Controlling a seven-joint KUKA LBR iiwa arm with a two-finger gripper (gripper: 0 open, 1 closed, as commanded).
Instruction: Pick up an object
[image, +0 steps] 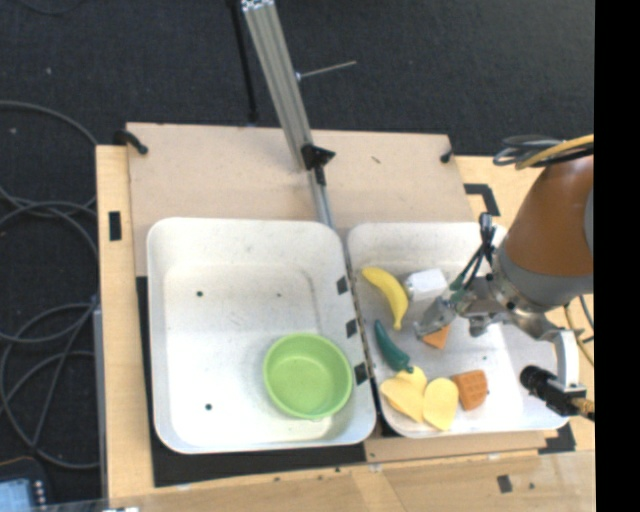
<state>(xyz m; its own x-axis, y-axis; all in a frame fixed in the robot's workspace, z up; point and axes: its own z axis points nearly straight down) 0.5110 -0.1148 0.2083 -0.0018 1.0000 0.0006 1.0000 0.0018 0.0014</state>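
Hovering tool (437, 322) over orange wedge (436, 338) in right bin (400, 238)

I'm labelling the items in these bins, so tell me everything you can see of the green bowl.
The round, light green, plastic-looking bowl sits upright in the left shallow white bin, in its near right corner. Its inside looks bare, with a flat bottom and a slightly thicker rim. It rests on the bin's floor, close to the near and right walls; whether it touches them is unclear. It lies apart from the things in the other bin.
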